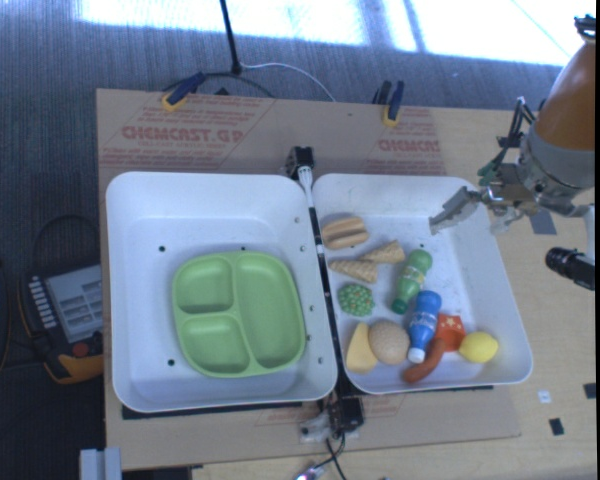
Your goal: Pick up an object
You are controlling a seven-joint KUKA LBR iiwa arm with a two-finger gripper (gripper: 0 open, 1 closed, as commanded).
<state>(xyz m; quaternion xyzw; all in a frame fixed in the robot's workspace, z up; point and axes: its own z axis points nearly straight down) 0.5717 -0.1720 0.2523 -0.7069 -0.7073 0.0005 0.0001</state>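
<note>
The gripper, its fingers apart and holding nothing, hangs over the right bin's far right corner, while the toy food lies below and to its left, the green bottle nearest, its long axis near upright.

Two white bins, the left holding a green divided plate, are seen on a brown board fastened by two clamps, beside a handheld controller.
</note>
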